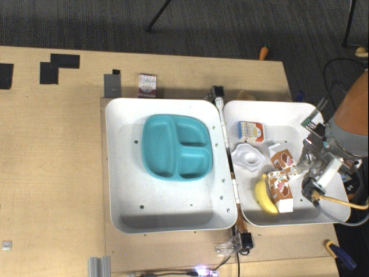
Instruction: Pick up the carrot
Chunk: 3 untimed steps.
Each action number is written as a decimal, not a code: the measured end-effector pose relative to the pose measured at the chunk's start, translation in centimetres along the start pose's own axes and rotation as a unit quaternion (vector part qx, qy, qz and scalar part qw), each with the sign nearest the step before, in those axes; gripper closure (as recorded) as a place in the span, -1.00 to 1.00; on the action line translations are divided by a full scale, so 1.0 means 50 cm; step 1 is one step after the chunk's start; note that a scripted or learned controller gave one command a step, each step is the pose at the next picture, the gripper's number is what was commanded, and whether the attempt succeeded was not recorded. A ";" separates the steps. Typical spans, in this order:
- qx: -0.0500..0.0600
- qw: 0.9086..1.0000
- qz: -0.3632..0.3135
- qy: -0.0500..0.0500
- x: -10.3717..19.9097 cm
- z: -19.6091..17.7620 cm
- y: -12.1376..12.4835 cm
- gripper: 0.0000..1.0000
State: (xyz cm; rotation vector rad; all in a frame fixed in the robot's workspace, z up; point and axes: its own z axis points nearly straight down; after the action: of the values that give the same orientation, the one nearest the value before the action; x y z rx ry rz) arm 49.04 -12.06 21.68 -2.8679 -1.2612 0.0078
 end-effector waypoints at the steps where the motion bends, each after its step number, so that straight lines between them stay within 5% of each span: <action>1: -0.005 0.984 0.176 0.002 -0.029 -0.024 0.020 1.00; 2: -0.008 1.000 0.014 0.001 -0.104 -0.152 0.089 1.00; 3: -0.003 1.000 0.015 0.001 0.014 -0.035 -0.019 1.00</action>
State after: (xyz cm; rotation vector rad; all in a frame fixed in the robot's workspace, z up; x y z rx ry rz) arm 48.82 -10.89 23.42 -2.8906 -1.2185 0.0011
